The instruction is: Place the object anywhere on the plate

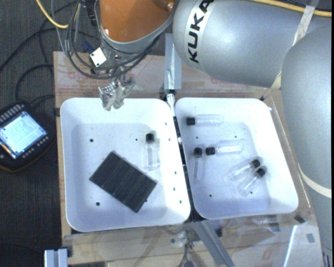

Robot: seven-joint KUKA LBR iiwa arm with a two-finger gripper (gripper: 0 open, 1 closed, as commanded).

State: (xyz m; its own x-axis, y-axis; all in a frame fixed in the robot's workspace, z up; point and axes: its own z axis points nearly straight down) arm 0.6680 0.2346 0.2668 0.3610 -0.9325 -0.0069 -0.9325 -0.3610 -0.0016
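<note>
- The two-finger metal gripper (114,96) hovered over the left white bin's (78,204) far rim; whether its fingers were apart could not be told.
- The dark square ribbed plate (123,181) lay bare.
- The clear black-capped vial (151,150) lay just beside the plate, so placement remained undone.
- Five similar vials waited in the right white bin (278,199).

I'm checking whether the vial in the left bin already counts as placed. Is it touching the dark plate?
Apart. The camera view shows a strip of white bin floor between the vial and the upper right edge of the dark plate.
</note>
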